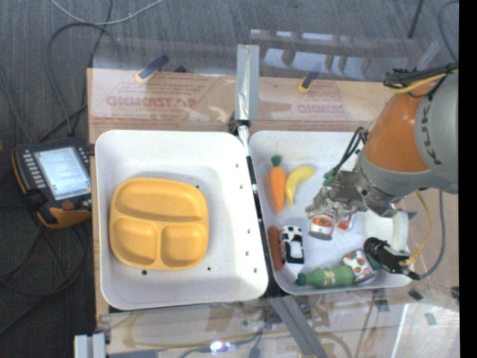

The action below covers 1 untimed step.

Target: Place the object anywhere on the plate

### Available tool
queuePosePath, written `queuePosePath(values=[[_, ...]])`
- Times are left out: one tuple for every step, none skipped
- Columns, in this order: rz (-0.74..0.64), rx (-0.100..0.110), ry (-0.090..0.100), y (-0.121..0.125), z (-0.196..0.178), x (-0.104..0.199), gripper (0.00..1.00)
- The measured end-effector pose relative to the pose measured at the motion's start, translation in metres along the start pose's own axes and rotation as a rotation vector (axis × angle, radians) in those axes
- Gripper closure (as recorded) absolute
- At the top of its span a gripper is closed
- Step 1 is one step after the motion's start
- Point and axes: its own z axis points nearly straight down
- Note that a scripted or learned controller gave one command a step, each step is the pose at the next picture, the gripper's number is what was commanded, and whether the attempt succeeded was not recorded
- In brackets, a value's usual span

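A yellow plate (pixel 158 222) with three compartments lies in the left bin (pixel 223 144). The right bin (pixel 320 149) holds the loose objects. My gripper (pixel 334 209) hangs low over the middle of the right bin, directly above a small red-and-white can (pixel 321 227) that lies tilted on the floor. A second red-and-white piece (pixel 345 221) shows just to the can's right, partly hidden by the gripper. Whether the can is between the jaws is hidden by the wrist.
In the right bin lie a carrot (pixel 277 189), a banana (pixel 298 179), a brown sausage (pixel 275 246), a black-and-white carton (pixel 294 243), a green bottle (pixel 326 277) and another can (pixel 358 265). A teach pendant (pixel 56 174) rests left of the bench.
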Motion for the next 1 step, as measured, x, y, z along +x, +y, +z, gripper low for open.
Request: queuePosePath(values=[[-0.149,-0.001,0.001,0.0021,0.0027,0.0980,1.00]])
